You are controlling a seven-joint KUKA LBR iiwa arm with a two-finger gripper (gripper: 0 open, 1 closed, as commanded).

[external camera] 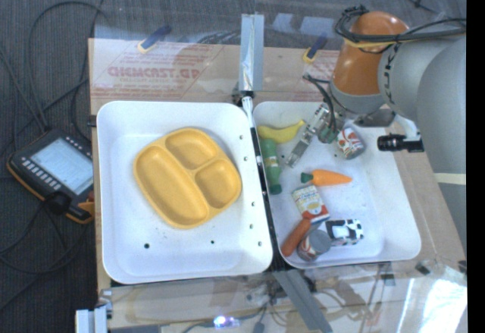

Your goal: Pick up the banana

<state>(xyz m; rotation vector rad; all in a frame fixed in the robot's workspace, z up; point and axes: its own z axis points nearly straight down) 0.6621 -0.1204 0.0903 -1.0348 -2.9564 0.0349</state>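
Note:
The yellow banana [278, 132] lies in the right bin [394, 210] near its back left corner, curving from left to right. My gripper [305, 140] hangs just over the banana's right end, reaching in from the grey arm with the orange band [364, 58]. Its fingers [297, 152] look open, one by the banana's tip and one a little nearer the camera. Nothing is held between them.
Also in the right bin are a green bottle [271, 164] by the left wall, a red-and-white can [348, 142], a carrot [327, 177], a small carton [309, 201], a black-and-white toy [345, 230] and a grey-capped can [313, 244]. The left bin [121, 248] holds a yellow divided plate [188, 176].

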